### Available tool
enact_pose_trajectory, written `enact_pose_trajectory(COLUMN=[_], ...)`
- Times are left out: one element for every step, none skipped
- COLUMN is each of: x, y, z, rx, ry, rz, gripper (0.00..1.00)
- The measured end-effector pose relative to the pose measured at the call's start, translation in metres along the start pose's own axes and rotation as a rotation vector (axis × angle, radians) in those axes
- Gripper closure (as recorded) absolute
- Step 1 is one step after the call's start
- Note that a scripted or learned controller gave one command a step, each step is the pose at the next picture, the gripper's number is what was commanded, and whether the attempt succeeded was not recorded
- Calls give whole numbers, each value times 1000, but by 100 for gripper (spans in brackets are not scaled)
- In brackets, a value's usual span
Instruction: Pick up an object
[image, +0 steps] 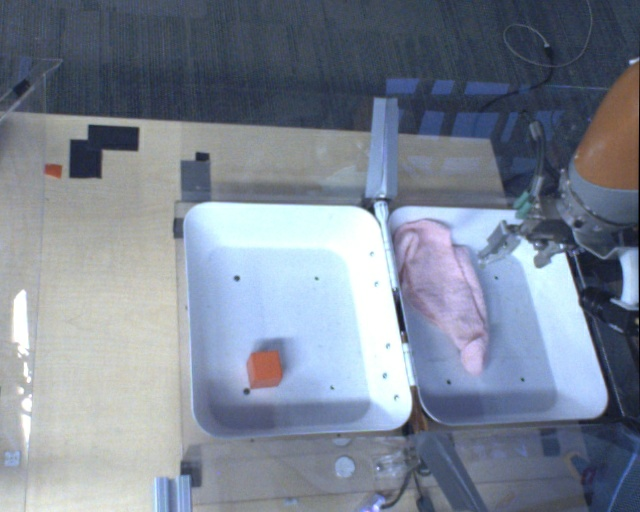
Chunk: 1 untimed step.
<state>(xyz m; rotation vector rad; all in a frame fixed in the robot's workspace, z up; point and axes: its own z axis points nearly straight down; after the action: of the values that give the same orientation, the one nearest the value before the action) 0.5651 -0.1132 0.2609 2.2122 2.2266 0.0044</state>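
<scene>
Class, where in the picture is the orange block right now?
The orange block lies in the left bin, near its front-left corner, far from the pink cloth in the right bin.

I see a light wooden worktop (100, 330) under even, soft light. Behind it the floor is covered by a dark grey carpet (250, 60), where a thin cable loop (545, 40) lies. On the worktop's far left corner there are black patches (100, 148) and one small orange marker (53, 171).
</scene>
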Motion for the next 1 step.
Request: enact_pose_trajectory(x=[0], y=[-45], z=[119], rx=[1], ry=[0], rz=[-38], gripper=[0])
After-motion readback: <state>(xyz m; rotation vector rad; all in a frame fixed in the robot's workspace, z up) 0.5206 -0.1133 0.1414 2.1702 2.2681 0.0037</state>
